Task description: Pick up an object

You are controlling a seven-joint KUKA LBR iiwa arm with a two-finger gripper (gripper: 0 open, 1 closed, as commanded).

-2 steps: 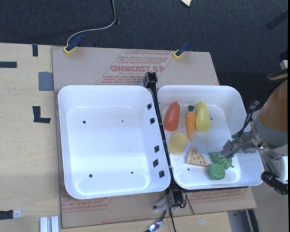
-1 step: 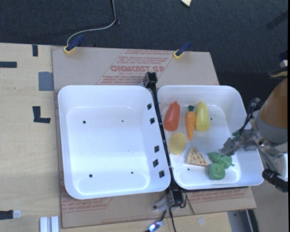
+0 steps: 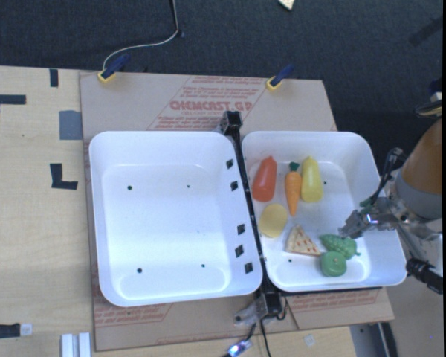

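Camera view showed the gripper (image 3: 354, 225) low over the right bin (image 3: 357, 146), near its right wall; whether it was open or closed, I couldn't tell. Nothing was visibly held. Nearest lay the green broccoli piece (image 3: 340, 245), just beside the tip, toward the bin's front and slightly left, its long axis running roughly left to right across the bin floor

Your right bin (image 3: 357, 151) holds: red pepper (image 3: 264, 178), carrot (image 3: 293, 192), yellow bottle (image 3: 311, 180), lemon (image 3: 273, 219), pizza slice (image 3: 303, 242), green vegetables (image 3: 336, 254). Gripper (image 3: 354, 225) just above the greens.
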